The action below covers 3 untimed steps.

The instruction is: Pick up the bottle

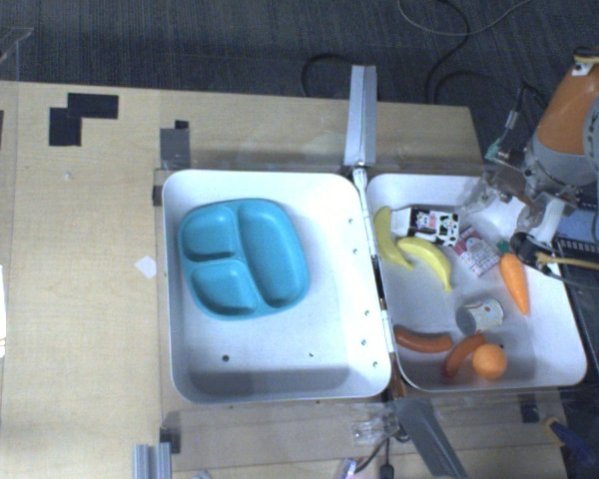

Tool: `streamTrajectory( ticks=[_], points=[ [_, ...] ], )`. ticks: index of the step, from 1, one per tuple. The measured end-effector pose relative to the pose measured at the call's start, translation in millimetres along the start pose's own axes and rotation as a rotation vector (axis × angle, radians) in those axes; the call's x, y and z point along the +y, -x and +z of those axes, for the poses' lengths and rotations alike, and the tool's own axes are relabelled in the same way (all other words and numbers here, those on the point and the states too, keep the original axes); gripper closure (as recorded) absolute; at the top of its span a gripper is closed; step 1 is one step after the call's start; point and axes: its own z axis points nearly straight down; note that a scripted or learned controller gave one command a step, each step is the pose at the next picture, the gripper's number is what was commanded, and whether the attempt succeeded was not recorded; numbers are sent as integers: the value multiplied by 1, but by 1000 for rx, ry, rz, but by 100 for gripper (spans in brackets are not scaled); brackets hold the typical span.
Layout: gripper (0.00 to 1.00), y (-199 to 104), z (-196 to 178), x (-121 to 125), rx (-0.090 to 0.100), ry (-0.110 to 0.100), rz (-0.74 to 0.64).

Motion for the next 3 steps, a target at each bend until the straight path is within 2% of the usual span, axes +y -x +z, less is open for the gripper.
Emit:
streamTrajectory(
  ticks=[1, 2, 3],
  points=[
    [0, -4, -10, 25, 1, 3, 198],
    [0, -1, 48, 5, 1, 1, 176],
    [100, -4, 35, 7, 3, 8, 169]
  ],
)
